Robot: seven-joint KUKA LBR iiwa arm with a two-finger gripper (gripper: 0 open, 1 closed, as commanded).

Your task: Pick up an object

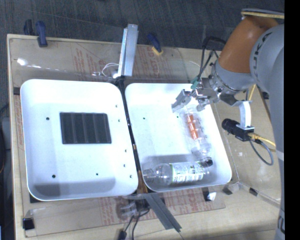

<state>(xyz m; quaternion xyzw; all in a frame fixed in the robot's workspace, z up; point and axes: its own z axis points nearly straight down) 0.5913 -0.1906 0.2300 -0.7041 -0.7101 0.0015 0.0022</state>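
Gripper [192,98] above the right bin's [150,134] far edge.
Whether its fingers are spread, I cannot tell. A clear bottle [177,173] lies along the near edge; an orange-filled bottle [195,131] lies just below the gripper.

both white bins [70,184] look like smooth, faintly glossy plastic. in the right bin lie a clear plastic bottle [177,173] and a transparent tube [196,134]. the bench [250,209] looks like matt wood.
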